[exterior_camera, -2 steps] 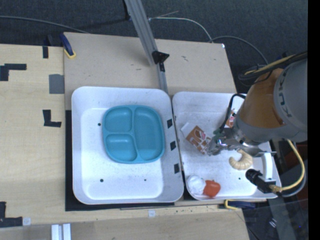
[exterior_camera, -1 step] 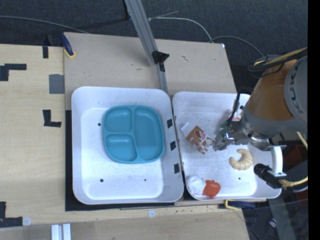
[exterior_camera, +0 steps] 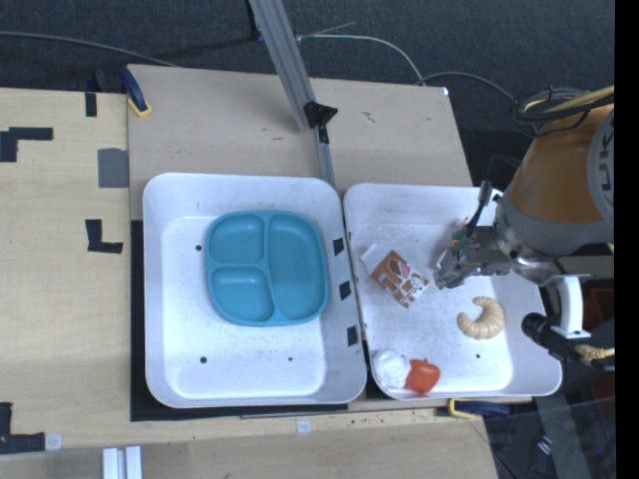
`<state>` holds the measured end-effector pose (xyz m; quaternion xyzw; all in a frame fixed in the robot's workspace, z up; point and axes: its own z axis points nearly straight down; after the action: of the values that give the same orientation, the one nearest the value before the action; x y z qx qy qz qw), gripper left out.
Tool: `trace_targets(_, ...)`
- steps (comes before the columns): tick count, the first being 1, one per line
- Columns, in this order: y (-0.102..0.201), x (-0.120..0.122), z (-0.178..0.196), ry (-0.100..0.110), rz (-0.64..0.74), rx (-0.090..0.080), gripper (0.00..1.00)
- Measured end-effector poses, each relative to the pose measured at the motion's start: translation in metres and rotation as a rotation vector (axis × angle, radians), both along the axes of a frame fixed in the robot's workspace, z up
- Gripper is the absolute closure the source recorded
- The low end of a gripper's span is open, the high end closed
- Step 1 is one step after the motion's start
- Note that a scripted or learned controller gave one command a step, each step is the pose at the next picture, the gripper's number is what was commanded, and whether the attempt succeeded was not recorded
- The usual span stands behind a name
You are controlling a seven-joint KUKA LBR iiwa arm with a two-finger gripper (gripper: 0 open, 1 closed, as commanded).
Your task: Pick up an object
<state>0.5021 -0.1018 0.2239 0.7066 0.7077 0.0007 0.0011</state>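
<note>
1. The gripper (exterior_camera: 451, 267) hangs low over the right bin (exterior_camera: 399, 203) — whether it is spread or closed I cannot tell from this slanted view, and nothing shows caught in it.
2. Just to its left, toward the bin's middle, lies a small brown-and-white packet (exterior_camera: 399, 277), flat and tilted. It looks the likeliest target, since it is the nearest thing.
3. Below and slightly right of the gripper rests a croissant-shaped pastry (exterior_camera: 483, 318), apart from the tool.
4. Further down-left, in the bin's corner, a red piece (exterior_camera: 424, 375) touches a white one (exterior_camera: 392, 369) — crowded against the wall, so a harder grab, I'd judge.
5. Well off to the left, the other bin bears a blue divided plate (exterior_camera: 268, 267).
</note>
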Motion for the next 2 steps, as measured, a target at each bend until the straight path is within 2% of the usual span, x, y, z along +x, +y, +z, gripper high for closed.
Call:
trace_targets(1, 0.049, -0.007, -0.008, 0.006, 0.003, 0.002, 1.0)
trace_targets(2, 0.106, -0.007, 0.004, 0.004, 0.006, 0.003, 1.0)
